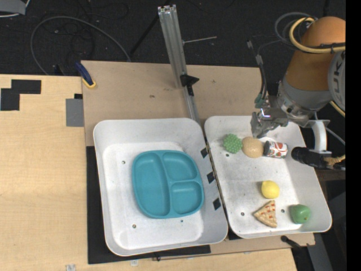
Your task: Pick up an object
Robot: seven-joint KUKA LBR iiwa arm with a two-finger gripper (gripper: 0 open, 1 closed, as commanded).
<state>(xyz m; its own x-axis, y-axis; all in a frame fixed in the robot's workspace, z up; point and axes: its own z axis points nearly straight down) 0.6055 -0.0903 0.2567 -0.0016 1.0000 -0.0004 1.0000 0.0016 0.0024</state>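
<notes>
gripper (263, 127) at right bin (242, 219) twelve o'clock, above tan ball (252, 147) | fingers: cannot tell | step: descend on ball | tip: centre first, avoid green burr (232, 143) at nine o'clock, can (276, 149) at three

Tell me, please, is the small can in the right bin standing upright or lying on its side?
Lying on its side. The red-and-white can rests lengthwise on the right bin's floor, beside the tan potato-like ball.

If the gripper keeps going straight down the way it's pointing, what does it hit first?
Probably the tan ball just below the gripper, or the small can beside it. Depth is hard to judge from this slanted view.
</notes>
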